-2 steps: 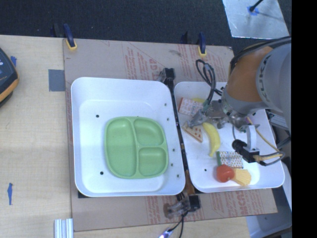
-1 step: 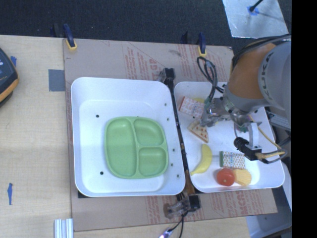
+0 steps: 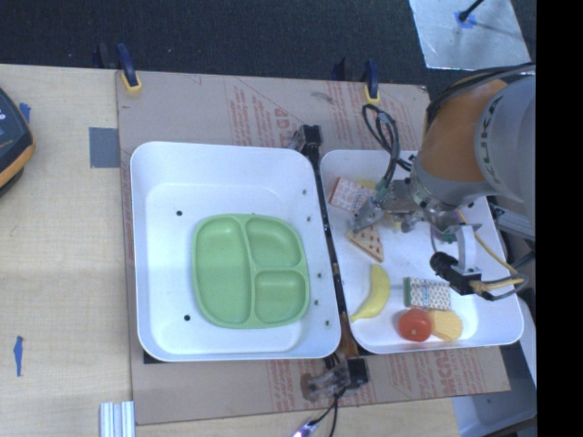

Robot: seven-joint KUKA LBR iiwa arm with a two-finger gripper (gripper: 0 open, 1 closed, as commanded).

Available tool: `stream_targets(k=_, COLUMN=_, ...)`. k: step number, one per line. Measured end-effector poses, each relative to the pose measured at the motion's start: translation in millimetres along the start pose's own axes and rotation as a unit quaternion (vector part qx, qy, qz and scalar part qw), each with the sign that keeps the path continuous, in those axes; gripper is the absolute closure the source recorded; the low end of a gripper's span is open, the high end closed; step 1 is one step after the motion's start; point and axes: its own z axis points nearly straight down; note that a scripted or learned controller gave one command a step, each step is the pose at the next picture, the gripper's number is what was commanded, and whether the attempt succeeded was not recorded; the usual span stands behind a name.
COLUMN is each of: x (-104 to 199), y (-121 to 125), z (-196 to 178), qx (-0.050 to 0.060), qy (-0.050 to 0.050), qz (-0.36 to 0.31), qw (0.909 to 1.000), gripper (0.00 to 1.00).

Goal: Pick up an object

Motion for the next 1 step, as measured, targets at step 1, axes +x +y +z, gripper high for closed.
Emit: stream_targets(k=1, x=-5.7, y=49.8, z=15.9, qx=0.005, qy=0.001, qz=0.002, qw=1.0, gripper=0.0)
